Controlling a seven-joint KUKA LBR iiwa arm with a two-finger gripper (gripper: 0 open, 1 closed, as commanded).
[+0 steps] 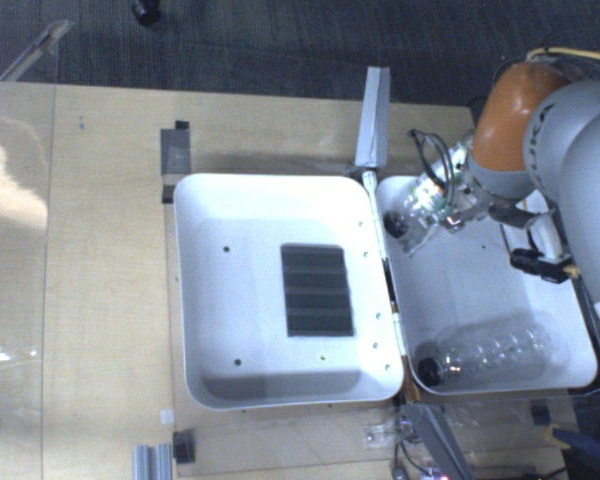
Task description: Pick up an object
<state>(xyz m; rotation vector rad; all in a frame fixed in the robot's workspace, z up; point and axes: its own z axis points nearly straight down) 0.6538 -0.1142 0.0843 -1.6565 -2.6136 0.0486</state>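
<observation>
Nearest the lens, along the 6 o'clock edge of the right bin [580, 313], lies a clear plastic bottle [485, 356] on its side. It is see-through, ribbed with rounded bumps along its body, and its dark cap points toward 9 o'clock, close to the wall shared with the other bin. Its far end points toward 3 o'clock and rests near the bin's lower right corner.

Largest in view is the wooden bench [90, 298], with a glass-like sheet over its 9 o'clock part. Next comes the left bin [210, 268], a shallow white tray with rounded corners; a dark ribbed rectangular pad [317, 290] lies flat near its middle. Both bins sit side by side, touching along one edge.

From 3 o'clock the grey arm [580, 158] reaches in, its orange band [510, 118] toward 1 o'clock. The gripper [420, 213] sits low over the 11 o'clock corner of the right bin, well apart from the bottle at 6 o'clock. Something clear with a dark tip shows at the gripper's end, but whether the fingers are spread or closed, or grasp anything, cannot be told. Cables loop around the wrist. A grey metal bar [372, 118] stands at 12 o'clock above the bins' seam.
</observation>
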